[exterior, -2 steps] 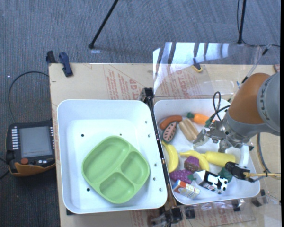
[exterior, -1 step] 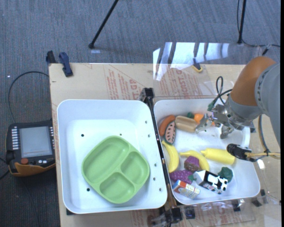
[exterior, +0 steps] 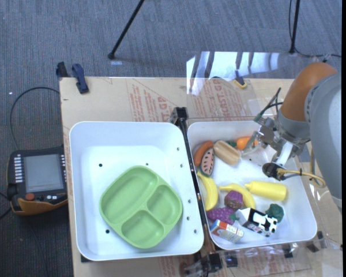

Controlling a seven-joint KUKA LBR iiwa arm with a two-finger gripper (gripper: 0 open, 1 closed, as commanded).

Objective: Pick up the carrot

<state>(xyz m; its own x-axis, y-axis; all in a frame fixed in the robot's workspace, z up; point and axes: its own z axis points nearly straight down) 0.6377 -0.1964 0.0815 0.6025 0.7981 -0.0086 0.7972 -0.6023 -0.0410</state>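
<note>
Camera view: carrot point(exterior: 244, 142) lies just left of fingers point(exterior: 259, 141), long axis roughly left-right; finger opening unclear.

The arm point(exterior: 328, 120) at the frame's right is smooth grey, with a rounded orange band (cables trail below it).

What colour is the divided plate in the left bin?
Light green plate, clearest in the camera view.

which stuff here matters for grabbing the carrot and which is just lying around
Part of the job:
carrot
gripper
right bin

Lying about:
green plate
left bin
bananas
watermelon slice
hot dog
mustard bottle
grapes
</note>
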